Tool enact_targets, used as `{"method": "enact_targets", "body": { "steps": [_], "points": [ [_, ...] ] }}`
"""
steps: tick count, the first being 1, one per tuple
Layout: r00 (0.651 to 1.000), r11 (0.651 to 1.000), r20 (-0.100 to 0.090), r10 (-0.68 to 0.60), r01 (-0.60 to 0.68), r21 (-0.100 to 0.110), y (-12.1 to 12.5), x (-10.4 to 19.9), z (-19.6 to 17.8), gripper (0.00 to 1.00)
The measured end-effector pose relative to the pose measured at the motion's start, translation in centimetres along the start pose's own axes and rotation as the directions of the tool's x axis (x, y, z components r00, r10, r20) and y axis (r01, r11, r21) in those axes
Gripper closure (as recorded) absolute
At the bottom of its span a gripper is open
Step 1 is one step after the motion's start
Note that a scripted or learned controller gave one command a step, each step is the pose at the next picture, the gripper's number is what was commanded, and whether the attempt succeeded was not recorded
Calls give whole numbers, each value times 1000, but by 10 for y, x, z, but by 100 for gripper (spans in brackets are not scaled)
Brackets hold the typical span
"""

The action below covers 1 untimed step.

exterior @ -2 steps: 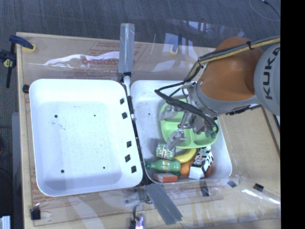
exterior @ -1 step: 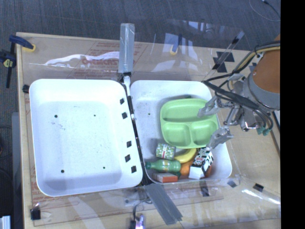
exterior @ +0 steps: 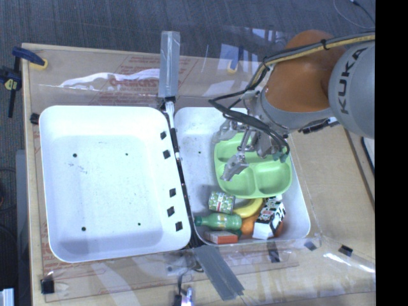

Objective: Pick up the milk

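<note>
The arm reaches in over the right bin (exterior: 299,199), and its end effector (exterior: 245,155) hangs above the green divided plate (exterior: 258,174) at the far half of that bin. From where I stand I cannot tell its state; the metal parts blur together against the green, and nothing sits visibly in its grip.

The milk (exterior: 270,218), a small black-and-white patterned carton, lies at the near right corner of the right bin, just past the near rim of the plate. It is packed in tight: a yellow banana (exterior: 250,207) runs along its left side, something orange (exterior: 248,227) is wedged between it and a green bottle (exterior: 220,221), and a small green can (exterior: 221,201) sits beyond the banana. A reddish box (exterior: 222,237) lies against the near wall of the bin.

To do this well, I would say the end effector needs to travel toward the near right corner and come down straight over the carton, lined up across its narrower sides so the banana and the bin wall are not caught. The carton looks tilted, so a slow descent seems wise. The risk, I think, is clipping the plate rim or nudging the carton deeper into the corner.

The left bin (exterior: 102,183) sits alongside, away from the work.
</note>
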<state>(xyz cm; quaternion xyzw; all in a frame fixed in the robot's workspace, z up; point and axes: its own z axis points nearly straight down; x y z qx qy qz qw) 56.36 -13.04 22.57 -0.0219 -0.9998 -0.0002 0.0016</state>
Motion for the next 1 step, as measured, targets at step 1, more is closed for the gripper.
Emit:
{"method": "enact_targets", "body": {
  "steps": [1],
  "points": [
    [992, 992, 0, -128, 128, 0, -57, 49, 12, 0]
  ]
}}
